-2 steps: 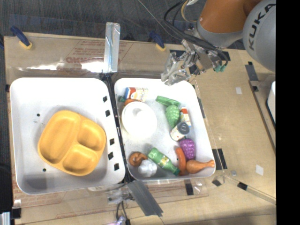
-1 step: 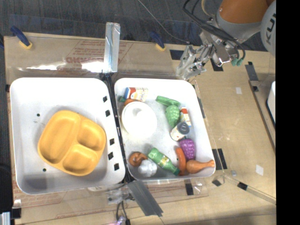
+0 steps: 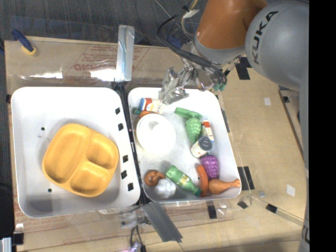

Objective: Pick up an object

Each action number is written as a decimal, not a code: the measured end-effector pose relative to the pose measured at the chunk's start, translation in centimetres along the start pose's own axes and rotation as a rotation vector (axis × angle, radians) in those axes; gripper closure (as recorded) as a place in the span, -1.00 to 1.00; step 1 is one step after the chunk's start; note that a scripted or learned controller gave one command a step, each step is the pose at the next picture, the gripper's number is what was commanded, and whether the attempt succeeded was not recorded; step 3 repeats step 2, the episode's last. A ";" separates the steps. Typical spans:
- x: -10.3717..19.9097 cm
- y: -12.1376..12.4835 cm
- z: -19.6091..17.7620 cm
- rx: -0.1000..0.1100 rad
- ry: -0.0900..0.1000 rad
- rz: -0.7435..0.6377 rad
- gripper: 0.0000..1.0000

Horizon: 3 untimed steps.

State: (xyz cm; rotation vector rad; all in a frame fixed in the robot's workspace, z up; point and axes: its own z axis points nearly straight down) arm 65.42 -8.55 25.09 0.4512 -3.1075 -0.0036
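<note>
My gripper (image 3: 170, 91) hangs over the far edge of the right bin (image 3: 227, 140), its metal fingers pointing down just above a small red-and-white object (image 3: 149, 106) in the bin's back left corner. Nothing shows between the fingers. The right bin holds a white bowl (image 3: 155, 132), a green bottle (image 3: 187, 113), a green bumpy vegetable (image 3: 193, 128), a small white bottle (image 3: 201, 146), purple grapes (image 3: 210, 165), a carrot (image 3: 202, 178), a chicken drumstick (image 3: 224, 184), a green bottle (image 3: 181, 179) and a brown piece (image 3: 152, 178).
The left bin (image 3: 26, 114) holds a yellow divided plate (image 3: 80, 158). A silver tape strip (image 3: 126, 51) stands on the bench behind the bins. The grey arm with its orange band (image 3: 231, 14) fills the upper right.
</note>
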 end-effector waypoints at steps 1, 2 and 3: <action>-0.2 0.0 -1.4 0.004 -0.007 -0.002 1.00; 1.0 -4.0 -5.7 0.006 -0.007 0.190 1.00; 1.0 -4.0 -5.7 0.006 -0.007 0.190 1.00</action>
